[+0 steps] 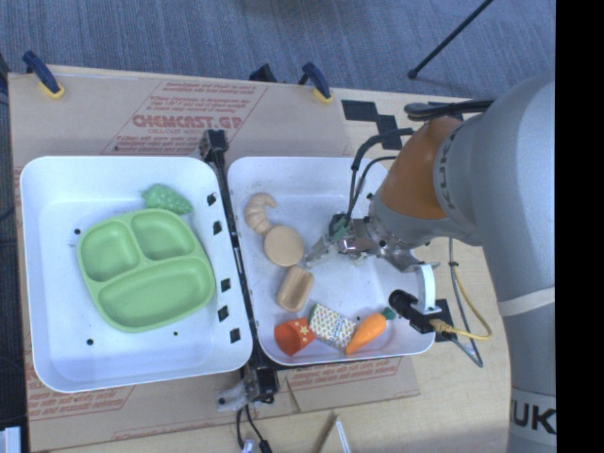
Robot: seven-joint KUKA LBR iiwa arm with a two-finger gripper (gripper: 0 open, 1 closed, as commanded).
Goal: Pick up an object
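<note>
Arm: I see the grey arm [491,173] reaching in from the right, its orange band [415,173] over the right bin.
End effector: the end effector [326,243] sits low in the right bin [311,170], its tips pointing left toward the round tan piece. I cannot tell from here how it is set, and I see nothing held in it.
Round tan piece: a disc-like item [283,246] just left of the end effector tips, near the bin's middle; I cannot say whether they touch.
Croissant-shaped piece: a pale curved item [258,210] above the disc, its long axis running roughly up and down the view, curve opening to the left.
Tan block: a rounded oblong [295,289] below the disc, long axis tilted, upper end toward the right.
Red item: a small red object [294,336] by the bin's near wall.
Patterned packet: a checkered item [330,326] between the red item and the carrot, just beside both.
Carrot: an orange toy carrot [368,332], long axis diagonal, green top up and right, tip pointing down-left.
Left bin: the left bin [57,347] holds a green divided plate [146,269] with a green leafy item [168,198] at the plate's upper edge.
Counter: both bins rest on brown cardboard [189,111] on the counter.
</note>
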